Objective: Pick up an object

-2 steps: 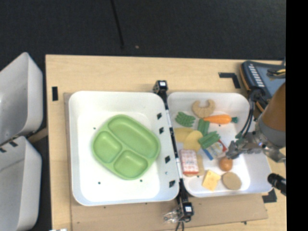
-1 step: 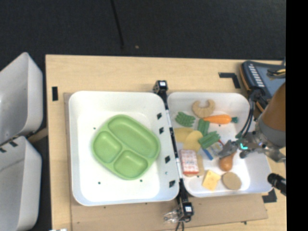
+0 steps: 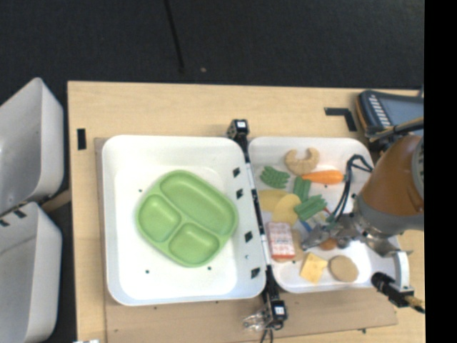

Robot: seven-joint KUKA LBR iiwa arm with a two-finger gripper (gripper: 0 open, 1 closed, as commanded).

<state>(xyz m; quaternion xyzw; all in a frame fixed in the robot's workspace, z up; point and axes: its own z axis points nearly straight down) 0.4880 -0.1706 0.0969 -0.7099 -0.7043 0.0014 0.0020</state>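
Here, nearest the bench's front edge, a yellow wedge point(image 3: 313, 268) and a tan disc point(image 3: 343, 268) are seen in the right bin point(image 3: 357, 286). Just behind them the gripper point(image 3: 323, 236) is lowered among the items, beside a red-and-white packet point(image 3: 280, 240); whether anything is gripped cannot be told. Further back lie green pieces point(image 3: 310, 207), a carrot point(image 3: 322, 177) and a cashew shape point(image 3: 303, 161). A green tray point(image 3: 187, 218) sits in the left bin point(image 3: 121, 263). Nothing appears lifted yet; the pick is judged unfinished.

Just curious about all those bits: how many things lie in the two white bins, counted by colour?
Green: 4, a divided plastic tray and three ridged pieces
Yellow: 2
Orange: 1
Tan: 2
Red-and-white packet: 1
Total: 10
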